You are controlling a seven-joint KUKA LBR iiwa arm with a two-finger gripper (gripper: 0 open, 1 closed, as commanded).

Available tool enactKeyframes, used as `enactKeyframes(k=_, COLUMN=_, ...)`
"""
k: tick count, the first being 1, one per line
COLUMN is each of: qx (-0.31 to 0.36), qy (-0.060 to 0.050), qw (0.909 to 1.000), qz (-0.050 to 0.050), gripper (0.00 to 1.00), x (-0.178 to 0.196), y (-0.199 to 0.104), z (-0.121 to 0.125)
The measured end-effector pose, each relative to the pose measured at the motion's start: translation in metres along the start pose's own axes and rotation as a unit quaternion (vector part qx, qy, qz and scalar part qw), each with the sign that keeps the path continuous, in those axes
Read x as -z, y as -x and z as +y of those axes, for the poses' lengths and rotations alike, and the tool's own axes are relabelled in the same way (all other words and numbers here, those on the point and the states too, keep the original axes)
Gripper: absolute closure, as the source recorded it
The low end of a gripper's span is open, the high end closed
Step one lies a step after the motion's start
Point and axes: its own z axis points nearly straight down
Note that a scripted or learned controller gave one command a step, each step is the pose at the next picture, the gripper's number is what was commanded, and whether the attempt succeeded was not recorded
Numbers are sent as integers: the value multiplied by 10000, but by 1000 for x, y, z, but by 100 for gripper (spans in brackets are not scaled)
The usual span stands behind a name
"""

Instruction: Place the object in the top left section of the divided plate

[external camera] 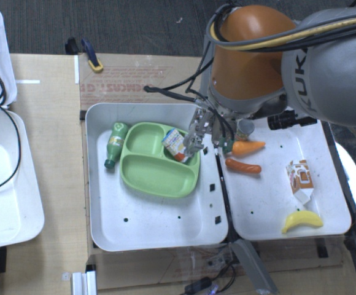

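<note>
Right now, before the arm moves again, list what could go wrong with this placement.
1. The small white carton lies in the top right section of the green divided plate, not the top left, so it may end in the wrong compartment.
2. The hand hangs low over the plate's right rim; a sideways move could shove the plate.
3. The green bottle beside the plate's left edge could get knocked.

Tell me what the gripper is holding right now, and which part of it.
It cannot be told. The gripper sits right at a small carton in the green divided plate's top right section, but no clear pinch shows.
</note>
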Motion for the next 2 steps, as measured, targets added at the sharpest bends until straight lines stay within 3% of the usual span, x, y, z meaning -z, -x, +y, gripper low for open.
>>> enactKeyframes(k=1, qx=373, qy=2, qw=9993, qz=-2, gripper=100, x=1, y=-23, z=-12)
enactKeyframes(k=2, qx=734, qy=6, qw=9973, qz=-13, gripper=100, x=15, y=-4, z=20)
